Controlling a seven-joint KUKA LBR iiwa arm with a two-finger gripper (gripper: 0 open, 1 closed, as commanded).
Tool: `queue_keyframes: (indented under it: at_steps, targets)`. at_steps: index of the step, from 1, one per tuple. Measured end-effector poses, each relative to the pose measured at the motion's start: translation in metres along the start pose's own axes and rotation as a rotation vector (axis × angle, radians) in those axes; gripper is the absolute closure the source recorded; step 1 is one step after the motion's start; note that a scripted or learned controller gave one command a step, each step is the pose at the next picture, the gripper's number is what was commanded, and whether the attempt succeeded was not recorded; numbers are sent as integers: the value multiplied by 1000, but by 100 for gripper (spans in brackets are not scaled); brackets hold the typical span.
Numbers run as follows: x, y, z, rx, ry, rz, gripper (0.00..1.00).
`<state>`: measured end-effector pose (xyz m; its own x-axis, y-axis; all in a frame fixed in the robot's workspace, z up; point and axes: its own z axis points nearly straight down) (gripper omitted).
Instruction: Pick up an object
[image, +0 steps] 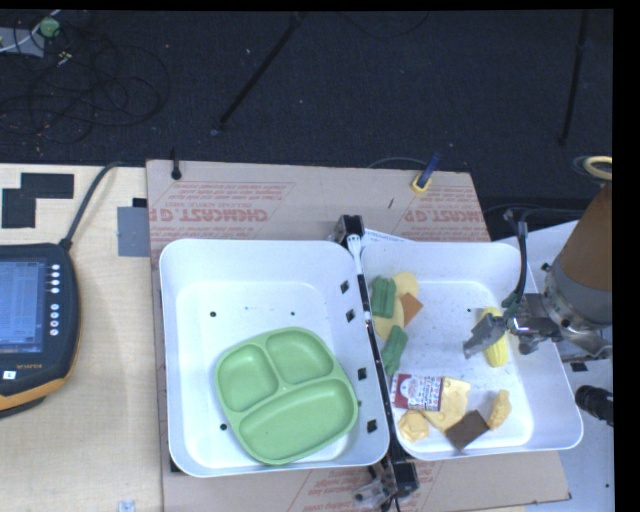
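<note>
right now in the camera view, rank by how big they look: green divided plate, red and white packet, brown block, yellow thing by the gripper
1. green divided plate, by far the largest
2. red and white packet
3. brown block and yellow thing by the gripper: they look alike in size, and the gripper partly covers the yellow one, so no ranking between them.

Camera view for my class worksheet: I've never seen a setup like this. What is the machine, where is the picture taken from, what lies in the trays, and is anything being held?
One fixed camera looks down at a slant on a bench. The machine is a robot arm, grey with an orange band, reaching in from the right. A program drives it to pick something up.

Two shallow white bins sit side by side. The left bin holds a green divided plate. The right bin holds small toy-like items: green pieces, a red-and-white packet, a brown block and several yellow bits.

The arm's jaws hang over the right bin, right at a yellow piece. I can't tell whether it is actually gripped.
</note>
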<state>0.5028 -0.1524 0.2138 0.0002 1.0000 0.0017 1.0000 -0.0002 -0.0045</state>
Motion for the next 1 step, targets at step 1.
queue_keyframes:
  at_steps: [1]
  targets:
    - [-57,78,131,-4,-3,-1,0]
